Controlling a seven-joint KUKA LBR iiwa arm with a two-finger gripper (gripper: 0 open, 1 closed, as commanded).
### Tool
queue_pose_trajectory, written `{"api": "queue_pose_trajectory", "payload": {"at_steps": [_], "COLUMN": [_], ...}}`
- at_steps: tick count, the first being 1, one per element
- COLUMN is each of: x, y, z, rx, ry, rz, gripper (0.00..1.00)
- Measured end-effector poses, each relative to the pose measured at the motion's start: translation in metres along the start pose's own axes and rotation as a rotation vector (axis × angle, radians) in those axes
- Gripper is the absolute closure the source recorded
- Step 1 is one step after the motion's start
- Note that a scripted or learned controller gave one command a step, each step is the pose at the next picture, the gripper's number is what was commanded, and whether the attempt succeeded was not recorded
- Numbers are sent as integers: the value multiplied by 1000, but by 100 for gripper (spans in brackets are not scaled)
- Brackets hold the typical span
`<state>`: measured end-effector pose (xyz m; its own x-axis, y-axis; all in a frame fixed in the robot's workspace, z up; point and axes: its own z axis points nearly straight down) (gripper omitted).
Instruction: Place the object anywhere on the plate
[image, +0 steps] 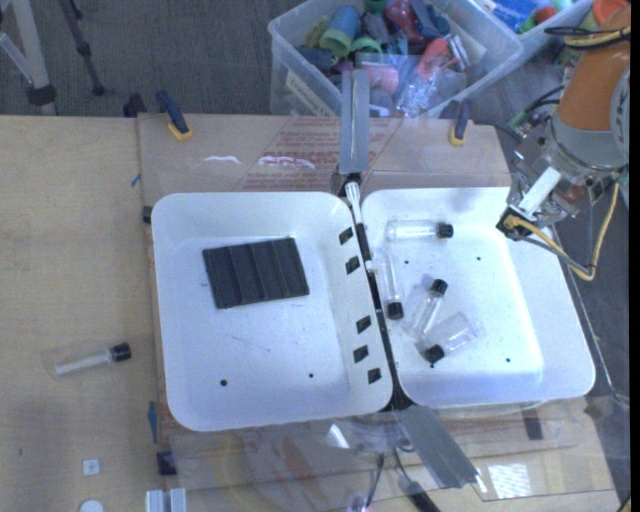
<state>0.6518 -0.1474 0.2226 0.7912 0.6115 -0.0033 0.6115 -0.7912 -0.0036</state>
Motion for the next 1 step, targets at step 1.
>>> {"api": "queue_pose_trajectory", "payload": {"at_steps": [1], "x": [52], "y": [-69], "z": [-81], "rx": [-3], "ry": [4], "rz": [51], "gripper": [100]}}
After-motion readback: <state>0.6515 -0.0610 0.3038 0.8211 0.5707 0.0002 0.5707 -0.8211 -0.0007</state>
